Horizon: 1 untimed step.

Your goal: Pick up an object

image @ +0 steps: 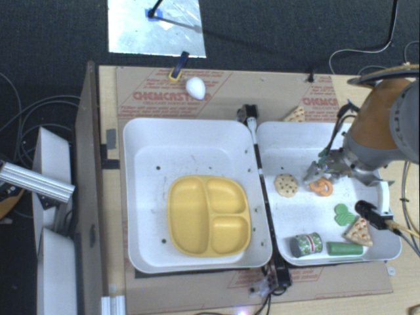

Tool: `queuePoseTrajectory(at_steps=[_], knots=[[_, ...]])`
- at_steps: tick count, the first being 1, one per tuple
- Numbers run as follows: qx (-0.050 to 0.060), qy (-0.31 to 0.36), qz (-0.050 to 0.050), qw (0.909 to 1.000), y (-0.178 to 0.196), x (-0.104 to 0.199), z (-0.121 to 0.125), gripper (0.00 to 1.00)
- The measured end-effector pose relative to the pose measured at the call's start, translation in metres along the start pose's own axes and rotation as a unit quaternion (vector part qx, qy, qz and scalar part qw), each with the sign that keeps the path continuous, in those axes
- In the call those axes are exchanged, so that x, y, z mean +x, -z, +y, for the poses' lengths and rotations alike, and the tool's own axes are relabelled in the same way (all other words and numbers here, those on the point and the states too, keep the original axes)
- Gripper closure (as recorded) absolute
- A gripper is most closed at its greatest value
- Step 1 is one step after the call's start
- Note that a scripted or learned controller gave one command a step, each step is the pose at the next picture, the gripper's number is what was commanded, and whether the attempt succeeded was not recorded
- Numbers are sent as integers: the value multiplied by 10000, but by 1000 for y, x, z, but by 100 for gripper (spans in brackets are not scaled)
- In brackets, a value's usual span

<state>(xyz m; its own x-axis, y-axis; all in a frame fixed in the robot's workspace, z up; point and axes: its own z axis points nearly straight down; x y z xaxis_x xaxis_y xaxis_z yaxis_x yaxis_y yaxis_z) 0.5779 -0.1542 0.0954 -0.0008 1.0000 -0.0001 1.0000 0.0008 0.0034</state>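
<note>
My gripper [317,173] hangs low over the right bin [289,143], reaching in from the right. Just below and in front of it lies an orange pretzel [321,188]; I cannot tell whether they touch. A round chocolate-chip cookie [285,185] sits to the left of the gripper. Nearer the front lie a green leafy piece [342,214], a pizza slice [358,231], a green can on its side [307,244] and a flat green bar [344,247].
The left bin [151,149] holds a yellow divided plate [209,214]. A white egg [195,87] and a cracker-like wedge [295,115] lie on the cardboard behind the bins. A black divider [258,169] runs between the bins.
</note>
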Motion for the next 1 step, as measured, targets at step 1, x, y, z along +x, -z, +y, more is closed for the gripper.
queuePoseTrajectory(at_steps=[1], knots=[[8, 27, 6, 10000, 46, 48, -13, 100]])
